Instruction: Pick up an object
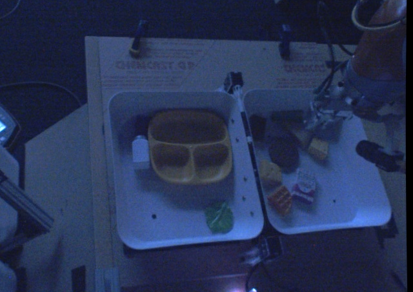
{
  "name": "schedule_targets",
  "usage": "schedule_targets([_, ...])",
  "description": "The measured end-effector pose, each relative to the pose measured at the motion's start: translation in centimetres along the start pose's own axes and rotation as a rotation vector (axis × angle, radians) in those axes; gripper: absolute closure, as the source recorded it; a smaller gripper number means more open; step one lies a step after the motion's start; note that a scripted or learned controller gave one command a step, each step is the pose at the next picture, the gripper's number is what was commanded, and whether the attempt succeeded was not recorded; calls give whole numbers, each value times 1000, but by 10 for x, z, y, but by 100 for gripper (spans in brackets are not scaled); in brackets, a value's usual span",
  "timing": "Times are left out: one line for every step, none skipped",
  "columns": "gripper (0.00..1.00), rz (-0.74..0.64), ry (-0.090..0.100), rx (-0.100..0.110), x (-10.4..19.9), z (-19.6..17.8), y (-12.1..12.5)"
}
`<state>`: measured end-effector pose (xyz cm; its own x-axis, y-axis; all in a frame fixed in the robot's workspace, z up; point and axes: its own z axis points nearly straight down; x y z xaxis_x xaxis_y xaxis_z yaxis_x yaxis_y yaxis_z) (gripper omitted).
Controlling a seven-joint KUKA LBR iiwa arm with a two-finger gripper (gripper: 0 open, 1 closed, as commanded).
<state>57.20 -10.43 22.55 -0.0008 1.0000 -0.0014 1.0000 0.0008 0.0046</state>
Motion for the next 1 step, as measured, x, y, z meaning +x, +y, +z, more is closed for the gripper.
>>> schedule_targets([100,-5,1,0,47,9,34])
